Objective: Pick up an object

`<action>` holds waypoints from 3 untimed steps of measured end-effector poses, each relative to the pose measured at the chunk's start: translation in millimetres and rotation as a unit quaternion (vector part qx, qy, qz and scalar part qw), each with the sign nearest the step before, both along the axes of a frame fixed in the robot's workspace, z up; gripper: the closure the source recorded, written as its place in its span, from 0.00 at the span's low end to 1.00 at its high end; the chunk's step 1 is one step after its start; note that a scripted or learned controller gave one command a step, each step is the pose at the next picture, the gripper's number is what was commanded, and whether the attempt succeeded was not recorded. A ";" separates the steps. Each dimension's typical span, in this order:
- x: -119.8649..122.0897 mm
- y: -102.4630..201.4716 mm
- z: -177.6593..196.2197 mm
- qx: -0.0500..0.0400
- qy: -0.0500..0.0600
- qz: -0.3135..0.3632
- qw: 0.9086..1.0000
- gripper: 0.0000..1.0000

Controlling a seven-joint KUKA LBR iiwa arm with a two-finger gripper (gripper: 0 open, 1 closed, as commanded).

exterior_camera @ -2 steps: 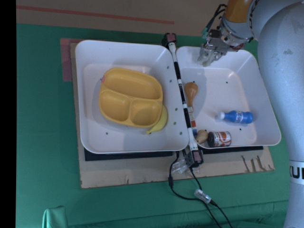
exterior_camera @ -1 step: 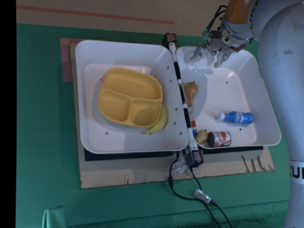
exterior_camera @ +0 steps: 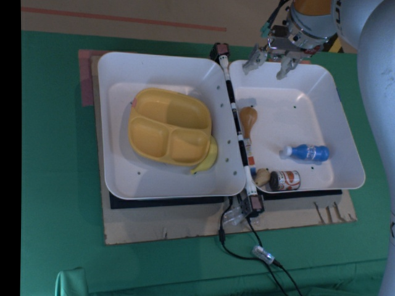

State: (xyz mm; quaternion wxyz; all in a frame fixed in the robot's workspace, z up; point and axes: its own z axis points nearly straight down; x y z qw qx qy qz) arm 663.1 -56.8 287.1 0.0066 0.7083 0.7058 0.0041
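My gripper [exterior_camera: 270, 67] hangs over the far edge of the right bin [exterior_camera: 327, 97], open, with nothing between its fingers. Below it in that bin lie a brown wooden spoon-like piece [exterior_camera: 248, 118] by the divider, a blue bottle with a white cap [exterior_camera: 306, 153] on its side, and a small red-and-white can [exterior_camera: 285, 180] at the near edge. A tan rounded object [exterior_camera: 263, 177] rests beside the can. All of them lie well nearer the front than the gripper.
The left bin [exterior_camera: 123, 73] holds a yellow divided tray [exterior_camera: 169, 127] with a banana [exterior_camera: 207, 159] tucked under its right corner. A striped bar [exterior_camera: 236, 116] runs between the bins. Cables [exterior_camera: 247, 239] trail across the green cloth in front.
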 end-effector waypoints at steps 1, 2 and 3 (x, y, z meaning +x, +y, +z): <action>-46.8 -10.7 96.8 0.000 0.000 -0.002 1.000 0.00; -62.6 -79.8 25.8 -0.002 0.004 -0.003 1.000 0.00; -137.1 -110.1 -52.0 -0.001 0.005 -0.003 1.000 0.00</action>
